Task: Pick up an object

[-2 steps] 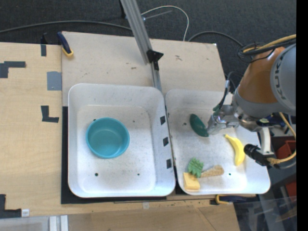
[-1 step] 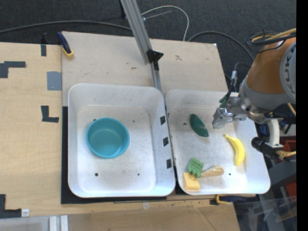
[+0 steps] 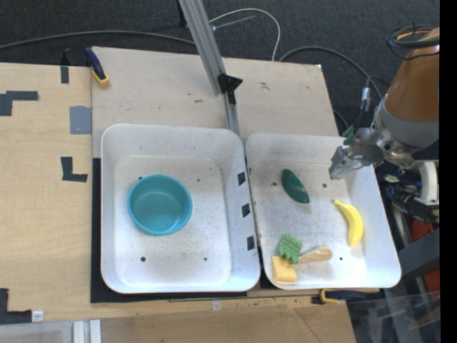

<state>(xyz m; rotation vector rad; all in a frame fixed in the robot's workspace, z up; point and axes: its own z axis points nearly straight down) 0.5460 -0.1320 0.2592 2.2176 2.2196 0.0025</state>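
Right white bin (image 3: 378, 259), near edge: yellow sponge block (image 3: 283, 270), green leafy toy (image 3: 290, 248), tan bar (image 3: 315, 255); beyond, yellow banana (image 3: 350, 221) and dark green oval (image 3: 294, 186); left white bin (image 3: 114, 191) holds teal bowl (image 3: 160, 204); grey gripper (image 3: 341, 164) above far right rim, finger state indiscernible

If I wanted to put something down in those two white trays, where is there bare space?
Left tray: bare all round the blue bowl, widest toward the divider. Right tray: free middle between the green oval, banana and divider. Crowded: its near corner with green toy, yellow block, tan stick; claw over far edge.
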